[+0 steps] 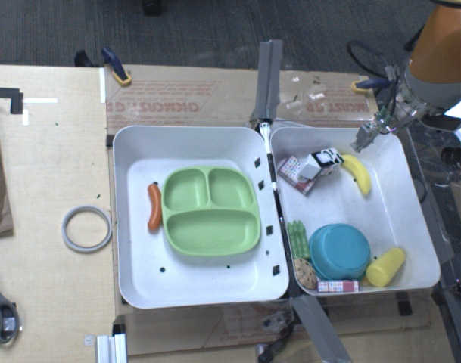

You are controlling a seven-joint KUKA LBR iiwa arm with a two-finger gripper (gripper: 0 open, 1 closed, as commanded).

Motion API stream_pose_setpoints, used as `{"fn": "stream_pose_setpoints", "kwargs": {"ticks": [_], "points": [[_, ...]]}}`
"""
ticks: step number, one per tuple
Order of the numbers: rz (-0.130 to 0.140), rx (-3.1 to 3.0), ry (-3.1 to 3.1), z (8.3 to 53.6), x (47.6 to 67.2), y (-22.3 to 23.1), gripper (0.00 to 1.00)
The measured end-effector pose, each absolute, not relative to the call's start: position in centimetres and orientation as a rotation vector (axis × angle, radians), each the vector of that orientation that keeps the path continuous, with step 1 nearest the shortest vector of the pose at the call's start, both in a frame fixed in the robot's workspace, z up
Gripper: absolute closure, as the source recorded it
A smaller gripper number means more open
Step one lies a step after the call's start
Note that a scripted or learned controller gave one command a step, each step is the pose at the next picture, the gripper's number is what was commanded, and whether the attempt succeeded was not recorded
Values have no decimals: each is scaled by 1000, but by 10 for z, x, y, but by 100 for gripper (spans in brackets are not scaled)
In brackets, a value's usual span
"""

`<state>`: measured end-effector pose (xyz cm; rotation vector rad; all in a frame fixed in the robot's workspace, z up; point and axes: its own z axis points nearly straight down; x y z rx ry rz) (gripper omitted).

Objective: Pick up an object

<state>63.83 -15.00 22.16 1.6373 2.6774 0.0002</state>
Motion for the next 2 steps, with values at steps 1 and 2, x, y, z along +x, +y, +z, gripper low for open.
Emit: {"fn": "stream_pose_setpoints", "kwargs": {"ticks": [1, 2], "points": [[0, 1639, 2678, 221, 638, -150, 0], [1, 1301, 2855, 93, 648, -222, 0]]}}
